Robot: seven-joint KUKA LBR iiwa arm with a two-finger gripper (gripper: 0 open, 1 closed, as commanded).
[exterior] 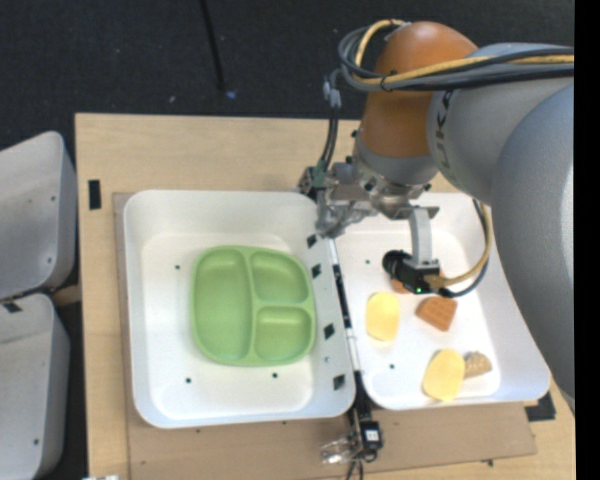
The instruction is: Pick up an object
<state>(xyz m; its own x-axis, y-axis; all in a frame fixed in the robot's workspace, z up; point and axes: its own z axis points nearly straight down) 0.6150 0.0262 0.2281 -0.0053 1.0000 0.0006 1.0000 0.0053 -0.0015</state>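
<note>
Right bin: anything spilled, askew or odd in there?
Nothing stands out. The pale yellow piece, orange piece, rounder yellow piece and tan piece lie inside the right bin; the green plate sits flat in the left bin.

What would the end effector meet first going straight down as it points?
Likely the right bin's inner rim, where both bins meet, not any object; the end effector hangs over that far corner. Depth is unclear from this slant.

Floor: dark, dull grey [130, 38], crossed by a thin black cable [212, 43].
Desk: pale wood [100, 158].
Left edge: two pale grey panels [20, 218], one above the other.
</note>
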